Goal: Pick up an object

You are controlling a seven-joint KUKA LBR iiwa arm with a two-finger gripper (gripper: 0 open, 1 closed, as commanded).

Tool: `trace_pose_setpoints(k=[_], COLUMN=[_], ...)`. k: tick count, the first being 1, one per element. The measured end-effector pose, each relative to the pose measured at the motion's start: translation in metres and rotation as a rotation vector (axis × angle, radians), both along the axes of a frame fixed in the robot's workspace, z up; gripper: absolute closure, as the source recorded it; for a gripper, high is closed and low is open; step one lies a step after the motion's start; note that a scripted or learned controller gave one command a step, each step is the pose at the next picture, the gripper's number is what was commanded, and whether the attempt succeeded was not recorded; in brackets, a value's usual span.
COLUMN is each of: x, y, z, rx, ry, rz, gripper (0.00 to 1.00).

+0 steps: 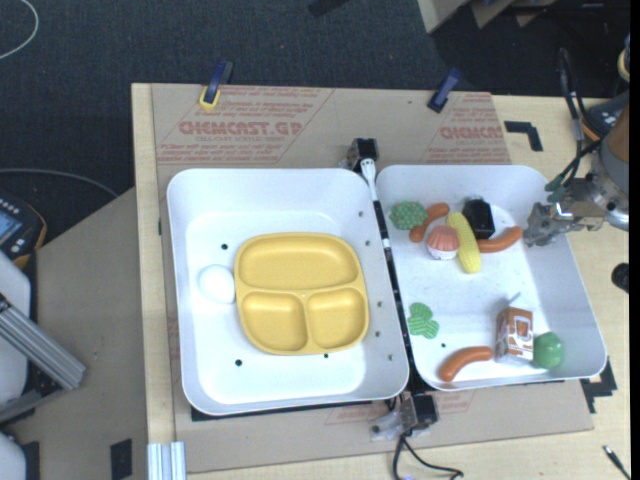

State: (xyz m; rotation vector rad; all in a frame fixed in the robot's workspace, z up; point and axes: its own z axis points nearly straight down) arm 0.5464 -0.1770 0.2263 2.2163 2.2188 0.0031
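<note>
The right bin (560,268) holds several toy foods. Near its back lie a green leafy piece (406,214), a small carrot (433,215), a pink and white piece (441,242), a yellow corn cob (465,243), a black block (478,217) and an orange sausage (500,239). Toward the front lie another green piece (422,320), a second sausage (465,361), a brown box (515,332) and a green ball (548,350). My gripper (545,223) hangs at the bin's right rim, just right of the upper sausage, with nothing visibly held.
The left bin (200,218) carries a yellow divided plate (300,293) and a white ball (216,283). Clamps sit between the bins at the back (364,154) and the front (415,413). Cables hang by the arm (605,178) at the right edge.
</note>
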Motion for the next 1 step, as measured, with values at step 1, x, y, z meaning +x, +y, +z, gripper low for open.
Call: trace_pose_setpoints(k=[1], x=[0.0168], y=[0.0448], z=[-0.0009], rx=[0.002], ry=[0.001], rz=[0.004], gripper=[1.00])
